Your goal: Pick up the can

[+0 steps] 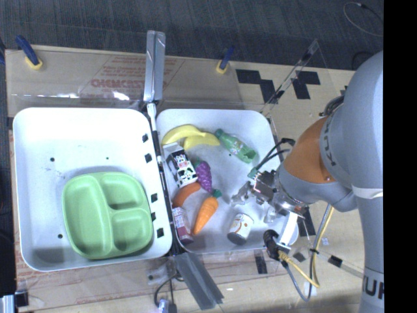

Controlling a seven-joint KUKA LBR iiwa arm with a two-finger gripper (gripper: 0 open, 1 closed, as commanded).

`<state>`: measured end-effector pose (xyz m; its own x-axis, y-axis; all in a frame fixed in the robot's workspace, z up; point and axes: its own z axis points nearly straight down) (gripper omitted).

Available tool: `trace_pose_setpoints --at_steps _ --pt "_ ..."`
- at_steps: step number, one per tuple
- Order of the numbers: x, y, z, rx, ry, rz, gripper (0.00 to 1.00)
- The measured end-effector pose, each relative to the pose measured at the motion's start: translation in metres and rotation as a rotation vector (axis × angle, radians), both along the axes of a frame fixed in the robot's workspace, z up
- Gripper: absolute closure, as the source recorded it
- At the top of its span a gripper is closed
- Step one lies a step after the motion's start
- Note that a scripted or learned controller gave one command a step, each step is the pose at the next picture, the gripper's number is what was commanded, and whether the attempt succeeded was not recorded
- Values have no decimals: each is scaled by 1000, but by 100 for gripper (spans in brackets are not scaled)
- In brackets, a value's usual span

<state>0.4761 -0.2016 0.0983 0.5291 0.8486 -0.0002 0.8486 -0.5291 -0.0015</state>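
Hovering just at three o'clock of the can (240,226), the gripper (255,191) seems positioned to grasp; jaw state I cannot tell.

My arm's grey shell (365,129) looks smooth, semi-matt. Bins (39,135): smooth white plastic. Green tray (107,214): matt plastic. Can (240,227): paper-like label. Bottle (236,147): glossy clear green plastic.

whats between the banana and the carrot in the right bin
In the camera view, a bunch of purple grapes lies between the banana above and the carrot below, with a black-and-white carton just beside the grapes.
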Motion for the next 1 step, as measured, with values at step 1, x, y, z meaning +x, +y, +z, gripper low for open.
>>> trace_pose_setpoints --at_steps 1 --pt "0 -2 27 2 1 28 0"
